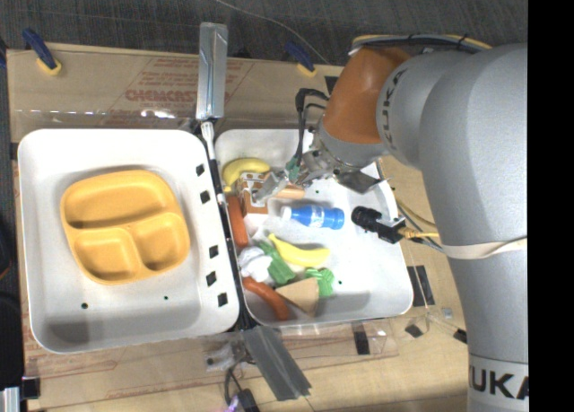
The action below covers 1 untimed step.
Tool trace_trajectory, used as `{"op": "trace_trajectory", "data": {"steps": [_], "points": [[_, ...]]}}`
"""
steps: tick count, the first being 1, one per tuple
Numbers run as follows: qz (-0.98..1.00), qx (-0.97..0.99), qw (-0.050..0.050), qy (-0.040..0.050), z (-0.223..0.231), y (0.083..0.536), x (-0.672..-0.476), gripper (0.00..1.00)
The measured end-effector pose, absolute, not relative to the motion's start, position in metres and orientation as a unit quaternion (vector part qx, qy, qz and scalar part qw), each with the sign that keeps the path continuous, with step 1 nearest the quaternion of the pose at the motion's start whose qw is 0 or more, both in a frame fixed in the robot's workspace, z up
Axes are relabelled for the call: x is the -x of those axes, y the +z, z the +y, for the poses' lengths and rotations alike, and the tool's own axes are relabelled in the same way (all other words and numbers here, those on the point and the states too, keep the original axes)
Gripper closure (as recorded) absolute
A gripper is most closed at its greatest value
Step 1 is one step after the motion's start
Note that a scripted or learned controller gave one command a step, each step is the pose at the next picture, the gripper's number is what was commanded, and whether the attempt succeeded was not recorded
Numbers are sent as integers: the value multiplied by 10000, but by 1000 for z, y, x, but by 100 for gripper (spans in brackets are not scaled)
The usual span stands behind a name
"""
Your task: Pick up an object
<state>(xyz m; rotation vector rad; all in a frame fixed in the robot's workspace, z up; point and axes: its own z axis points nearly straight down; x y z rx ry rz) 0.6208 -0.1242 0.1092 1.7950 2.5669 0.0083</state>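
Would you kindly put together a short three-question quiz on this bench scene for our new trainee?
1. True or false: the yellow divided tray lies in the right bin.
2. Multiple choice: what lies just below the blue bottle in the camera view? A) banana B) spoon C) cup
3. Fill in: the pincer is over the ___ bin.

Key:
1. False; it lies in the left bin.
2. A.
3. Right.
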Motion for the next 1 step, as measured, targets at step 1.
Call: {"op": "trace_trajectory", "data": {"steps": [1], "points": [[8453,-5342,107,39,-122,107,-664,0]]}}
